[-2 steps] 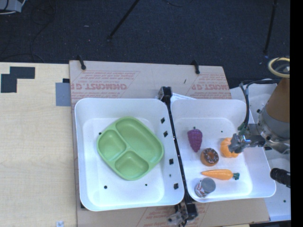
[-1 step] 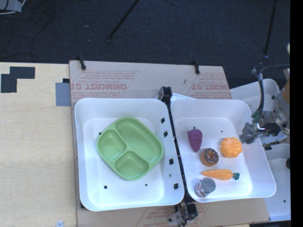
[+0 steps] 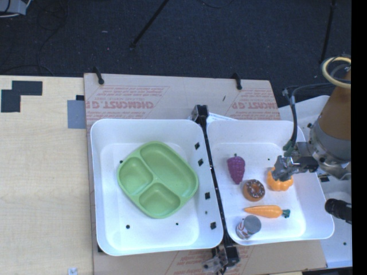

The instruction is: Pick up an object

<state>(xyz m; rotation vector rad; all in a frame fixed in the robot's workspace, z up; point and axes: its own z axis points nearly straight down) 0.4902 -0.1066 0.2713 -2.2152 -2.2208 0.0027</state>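
The right bin (image 3: pixel 309 225) holds a purple grape bunch (image 3: pixel 235 168), a chocolate donut (image 3: pixel 253 190), an orange carrot (image 3: pixel 267 211) with a green tip, a small grey-and-red can (image 3: pixel 248 227) and a yellow-orange toy (image 3: pixel 280 183). My gripper (image 3: pixel 283 168) is low in this bin, directly over the yellow-orange toy and touching or nearly touching its top. The toy's upper part is hidden behind the gripper.
The left bin (image 3: pixel 109 148) holds a green divided plate (image 3: pixel 157 179). A black divider (image 3: pixel 207 182) runs between the bins. The arm's grey body (image 3: pixel 335 130) hangs over the right bin's right rim. Cardboard lies under both bins.
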